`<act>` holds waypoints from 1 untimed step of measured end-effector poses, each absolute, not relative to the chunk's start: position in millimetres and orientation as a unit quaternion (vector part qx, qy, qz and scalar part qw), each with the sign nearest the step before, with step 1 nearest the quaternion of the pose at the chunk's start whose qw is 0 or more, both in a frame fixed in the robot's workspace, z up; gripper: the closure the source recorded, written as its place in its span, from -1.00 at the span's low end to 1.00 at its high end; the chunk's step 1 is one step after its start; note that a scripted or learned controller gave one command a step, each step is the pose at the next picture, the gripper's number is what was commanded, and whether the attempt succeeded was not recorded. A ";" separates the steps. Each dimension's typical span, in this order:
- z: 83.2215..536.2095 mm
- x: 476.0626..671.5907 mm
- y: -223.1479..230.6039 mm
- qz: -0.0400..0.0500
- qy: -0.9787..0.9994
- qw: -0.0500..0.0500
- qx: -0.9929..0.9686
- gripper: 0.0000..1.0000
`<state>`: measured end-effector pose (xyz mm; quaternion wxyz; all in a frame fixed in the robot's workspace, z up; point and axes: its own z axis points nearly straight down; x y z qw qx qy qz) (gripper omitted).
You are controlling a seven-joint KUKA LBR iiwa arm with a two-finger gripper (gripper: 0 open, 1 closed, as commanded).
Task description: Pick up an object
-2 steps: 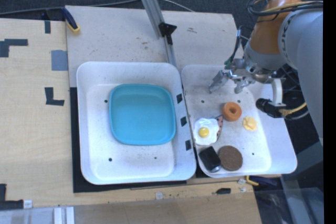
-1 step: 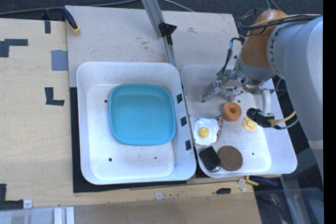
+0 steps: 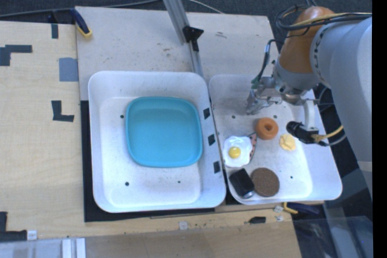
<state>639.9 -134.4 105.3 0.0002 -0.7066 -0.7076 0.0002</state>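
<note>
My gripper [image 3: 259, 102] hangs low over the far part of the right bin [image 3: 323, 181], with nothing visible between its fingers. Just in front of it lies an orange donut [image 3: 266, 128]. A small yellow piece [image 3: 288, 142] sits to the donut's right. A fried egg toy [image 3: 237, 150] lies to the donut's left, with a thin brown strip [image 3: 254, 143] beside it. Nearer the front edge are a brown round cookie [image 3: 265, 182] and a black block [image 3: 241, 182].
The left bin [image 3: 106, 130] holds a light blue square plate [image 3: 163, 131]. A grey metal pole [image 3: 175, 3] slants across the bench behind the bins. Cables trail at the back right near the arm [image 3: 326, 51].
</note>
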 end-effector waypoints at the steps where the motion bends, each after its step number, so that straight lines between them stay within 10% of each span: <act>1: 168.1 643.4 -132.8 -0.001 -0.707 -0.002 -0.707 1.00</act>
